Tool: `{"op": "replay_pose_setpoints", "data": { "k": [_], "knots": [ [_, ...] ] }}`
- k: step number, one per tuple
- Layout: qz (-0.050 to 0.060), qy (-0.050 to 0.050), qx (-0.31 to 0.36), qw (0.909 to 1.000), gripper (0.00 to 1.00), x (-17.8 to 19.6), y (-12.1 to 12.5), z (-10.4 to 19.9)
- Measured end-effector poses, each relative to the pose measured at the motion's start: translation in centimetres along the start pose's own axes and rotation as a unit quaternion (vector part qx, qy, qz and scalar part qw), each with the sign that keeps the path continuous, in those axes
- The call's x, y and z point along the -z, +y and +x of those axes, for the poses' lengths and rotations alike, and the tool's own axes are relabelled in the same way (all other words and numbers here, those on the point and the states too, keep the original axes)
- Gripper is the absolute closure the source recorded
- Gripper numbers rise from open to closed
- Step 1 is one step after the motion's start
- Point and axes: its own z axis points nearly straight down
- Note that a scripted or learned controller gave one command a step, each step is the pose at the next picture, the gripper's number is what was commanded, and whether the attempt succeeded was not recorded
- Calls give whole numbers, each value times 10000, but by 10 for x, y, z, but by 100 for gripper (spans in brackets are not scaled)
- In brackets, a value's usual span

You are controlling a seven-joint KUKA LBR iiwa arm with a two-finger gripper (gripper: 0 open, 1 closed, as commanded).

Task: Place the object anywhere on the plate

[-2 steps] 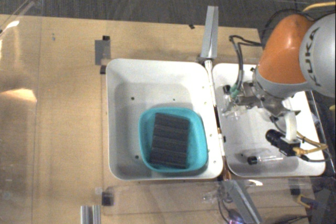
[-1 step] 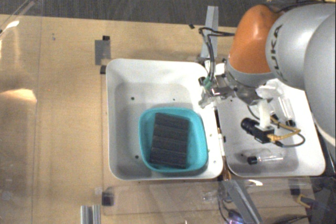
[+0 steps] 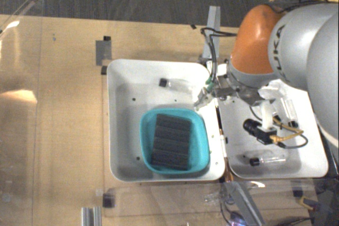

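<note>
Nearest, in the right white bin: small clear tube with a black cap, lying flat. In the left white bin: turquoise square plastic plate, with a dark grey ribbed rectangular block lying flat on its middle. Beyond, the gripper hangs by that bin's right wall, just past the plate's far corner; open or closed, can't tell. Farthest: second small clear black-capped piece on the bin floor.

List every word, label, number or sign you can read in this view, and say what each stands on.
"UKA": dark letters running down the grey arm shell beside the orange band; the word's start is cut off.
Nothing else is legible: the teal square plate, the dark grey ribbed block on it, the white left bin and the white right bin bear no readable marks.
</note>
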Motion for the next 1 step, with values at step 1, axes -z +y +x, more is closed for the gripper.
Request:
{"op": "replay_pose_setpoints", "data": {
  "k": [1],
  "knots": [
    [-25,-6,-954,9954,0,169,-85,-12]
  ]
}}
